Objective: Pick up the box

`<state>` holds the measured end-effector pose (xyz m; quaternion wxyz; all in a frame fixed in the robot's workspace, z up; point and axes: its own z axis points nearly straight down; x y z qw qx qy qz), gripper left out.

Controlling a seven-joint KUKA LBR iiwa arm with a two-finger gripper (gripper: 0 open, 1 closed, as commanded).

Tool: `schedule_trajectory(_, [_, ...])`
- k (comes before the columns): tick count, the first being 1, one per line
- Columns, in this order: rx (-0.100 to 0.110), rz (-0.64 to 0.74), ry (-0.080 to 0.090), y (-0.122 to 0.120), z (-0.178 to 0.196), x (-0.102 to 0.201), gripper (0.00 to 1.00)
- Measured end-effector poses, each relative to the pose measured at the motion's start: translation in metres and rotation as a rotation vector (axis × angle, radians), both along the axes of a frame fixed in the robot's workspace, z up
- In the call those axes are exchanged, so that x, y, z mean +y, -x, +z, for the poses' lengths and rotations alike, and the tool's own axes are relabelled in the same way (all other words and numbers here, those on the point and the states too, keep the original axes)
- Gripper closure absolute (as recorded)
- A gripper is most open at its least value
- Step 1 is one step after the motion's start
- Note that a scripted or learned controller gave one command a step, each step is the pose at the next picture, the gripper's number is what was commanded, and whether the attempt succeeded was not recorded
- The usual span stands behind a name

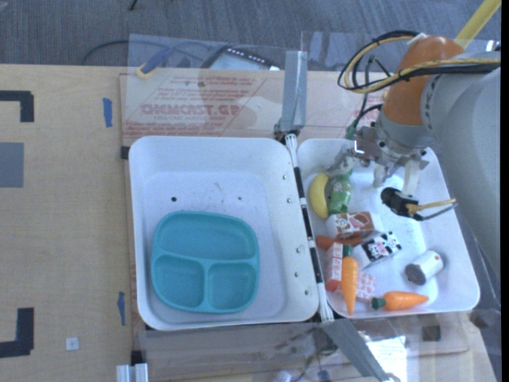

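Observation:
A brown box [354, 224] with a picture on its top lies in the middle of the right bin [449, 237]. A small black-and-white patterned box [382, 247] lies just right of it, and a red-and-white carton [336, 257] just below. My gripper [395, 178] hangs over the back part of the right bin, up and to the right of the brown box and apart from it. Its two fingers stand open with nothing between them.
A banana [318, 195] and a green item [339, 191] lie by the right bin's left wall. Two carrots [350, 283] [402, 299] and a white cylinder [425, 266] lie near its front. The left bin [207, 169] holds a blue divided plate [206, 261].

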<state>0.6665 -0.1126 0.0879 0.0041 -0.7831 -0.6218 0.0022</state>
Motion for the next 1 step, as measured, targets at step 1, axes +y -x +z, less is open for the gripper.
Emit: schedule_trajectory(1, [-0.009, 0.004, -0.001, -0.0032, 0.0137, 0.0030, 1.00])
